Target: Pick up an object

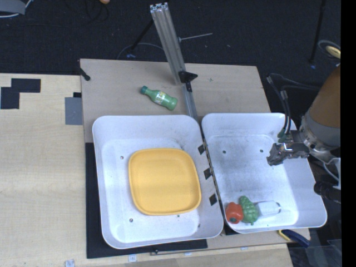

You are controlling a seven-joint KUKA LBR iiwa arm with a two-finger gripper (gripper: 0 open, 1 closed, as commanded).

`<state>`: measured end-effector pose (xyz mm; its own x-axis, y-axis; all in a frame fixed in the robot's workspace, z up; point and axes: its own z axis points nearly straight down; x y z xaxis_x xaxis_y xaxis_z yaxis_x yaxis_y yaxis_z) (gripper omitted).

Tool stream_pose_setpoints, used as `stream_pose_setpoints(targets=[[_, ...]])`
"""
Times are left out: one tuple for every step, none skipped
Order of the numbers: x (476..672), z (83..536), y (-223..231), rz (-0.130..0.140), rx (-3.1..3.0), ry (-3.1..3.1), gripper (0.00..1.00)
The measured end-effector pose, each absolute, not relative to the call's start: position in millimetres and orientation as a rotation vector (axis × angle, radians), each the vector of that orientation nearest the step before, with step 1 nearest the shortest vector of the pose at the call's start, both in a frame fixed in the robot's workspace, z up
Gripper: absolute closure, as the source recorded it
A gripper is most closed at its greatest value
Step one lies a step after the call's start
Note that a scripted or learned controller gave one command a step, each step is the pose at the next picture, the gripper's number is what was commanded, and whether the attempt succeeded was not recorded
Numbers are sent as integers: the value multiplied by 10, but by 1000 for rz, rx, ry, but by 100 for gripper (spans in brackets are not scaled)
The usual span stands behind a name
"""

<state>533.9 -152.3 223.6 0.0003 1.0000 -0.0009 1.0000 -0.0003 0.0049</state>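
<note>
The gripper [276, 156] is being held over the right bin [250, 128], nothing gripped, jaw spacing unreadable; the vegetable toy [243, 211] is lying well below it

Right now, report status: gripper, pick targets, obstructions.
Gripper over right bin, upper right side, nothing seen in it. Red and green toy at bin's near edge, untouched. Yellow plate in left bin. Nothing blocks the toy.

Yellow plate [164, 181] lies flat in left bin [105, 132]. Right bin [245, 124] holds red-green toy [242, 211] and clear item [268, 208] at its near edge. Gripper [276, 156] hovers over right bin's right side. Green bottle [159, 97] lies on bench [228, 88] beyond bins.
</note>
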Motion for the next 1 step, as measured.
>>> stream_pose_setpoints(targets=[[5339,2190,-1521,-1,2222,2222,100]])
